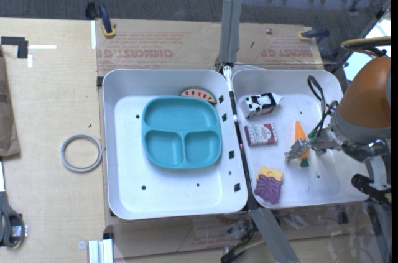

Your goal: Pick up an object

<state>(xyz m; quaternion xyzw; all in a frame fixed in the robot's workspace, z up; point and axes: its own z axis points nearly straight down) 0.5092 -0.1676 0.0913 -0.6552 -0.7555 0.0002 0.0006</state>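
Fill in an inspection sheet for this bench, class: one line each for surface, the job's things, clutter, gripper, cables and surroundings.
Surface: wooden bench bearing a left bin and a right bin, side by side.
Job's things: right bin holds a cow-patterned carton, a red packet, a carrot and purple grapes.
Clutter: left bin holds a teal divided plate and a watermelon slice at its far edge; a tape ring lies on the bench.
Gripper: gripper low by the carrot's near end; grasp cannot be told.
Cables: black cable loops above the wrist.
Surroundings: cardboard sheet behind the bins, dark floor beyond.
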